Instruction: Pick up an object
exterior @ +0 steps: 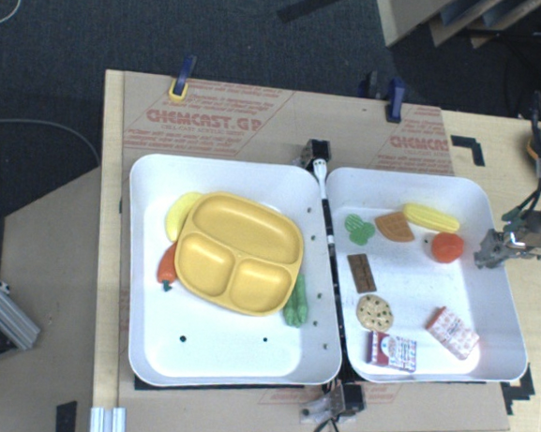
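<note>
Gripper (495, 251) sits at the right rim of the right bin (498, 306), low over the edge; fingers too small and blurred to read, so cannot tell whether spread or closed, and nothing visible between them. Taking the red tomato (447, 247) as landmark: gripper is just right of it, apart, not touching. Yellow corn cob (430, 217) lies just above-left of the tomato; orange-brown bread-like piece (396, 228) to its left; green leafy vegetable (360, 229) further left. Brown chocolate bar (362, 272) is below-left of the tomato, with the cookie (374, 313) under that. Red-and-white carton (391, 351) lies well below-left; pink-and-white wrapped packet (452, 333) well below the tomato, tilted. Far left of the tomato, the left bin (202, 355) holds a yellow compartment tray (238, 253), overlapping a yellow banana-like item (180, 214), a red-orange pepper (167, 267), and a green vegetable (297, 302) at its lower right edge.
</note>
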`<state>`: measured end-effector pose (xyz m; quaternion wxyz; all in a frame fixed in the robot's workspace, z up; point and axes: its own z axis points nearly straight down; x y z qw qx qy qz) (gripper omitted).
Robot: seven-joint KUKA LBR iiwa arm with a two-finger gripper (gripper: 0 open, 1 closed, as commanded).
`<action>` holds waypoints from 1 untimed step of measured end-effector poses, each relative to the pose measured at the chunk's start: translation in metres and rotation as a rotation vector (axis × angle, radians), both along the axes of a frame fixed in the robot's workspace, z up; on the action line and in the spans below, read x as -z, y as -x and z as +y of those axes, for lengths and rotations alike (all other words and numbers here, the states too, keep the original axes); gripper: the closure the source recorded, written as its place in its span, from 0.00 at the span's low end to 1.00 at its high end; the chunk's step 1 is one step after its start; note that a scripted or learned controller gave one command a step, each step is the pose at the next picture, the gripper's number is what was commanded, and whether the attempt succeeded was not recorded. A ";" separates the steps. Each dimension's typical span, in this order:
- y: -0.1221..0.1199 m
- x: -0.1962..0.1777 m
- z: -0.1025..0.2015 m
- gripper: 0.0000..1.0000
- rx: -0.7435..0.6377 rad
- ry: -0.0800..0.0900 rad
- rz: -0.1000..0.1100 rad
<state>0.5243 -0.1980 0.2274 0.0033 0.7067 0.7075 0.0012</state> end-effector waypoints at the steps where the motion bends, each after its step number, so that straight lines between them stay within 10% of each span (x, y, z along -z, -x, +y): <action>1: -0.024 -0.002 0.047 1.00 -0.005 -0.004 0.003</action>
